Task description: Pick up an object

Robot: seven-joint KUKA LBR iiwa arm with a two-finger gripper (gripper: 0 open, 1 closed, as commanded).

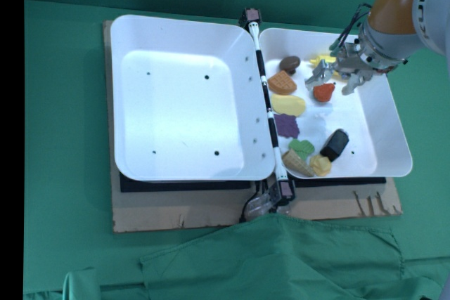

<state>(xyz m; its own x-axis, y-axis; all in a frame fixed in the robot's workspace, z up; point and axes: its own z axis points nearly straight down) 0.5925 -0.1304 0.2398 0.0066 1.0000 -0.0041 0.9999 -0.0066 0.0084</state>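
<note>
My gripper (332, 81) hangs over the far part of the right bin (383, 130), open, its two fingers spread on either side of a small red toy (323, 92) that lies on the bin floor just below them. Nothing is held between the fingers. To the left of the red toy lie an orange waffle-like piece (282, 83) and a dark brown piece (289, 64). A yellow piece (318, 60) is partly hidden behind the gripper.
Further forward in the right bin lie a pale yellow piece (289, 105), a purple piece (286, 126), a green piece (302, 147), a black cylinder (335, 144), a tan cone (297, 164) and a small yellow lump (320, 165). The left bin (123, 81) adjoins it.
</note>
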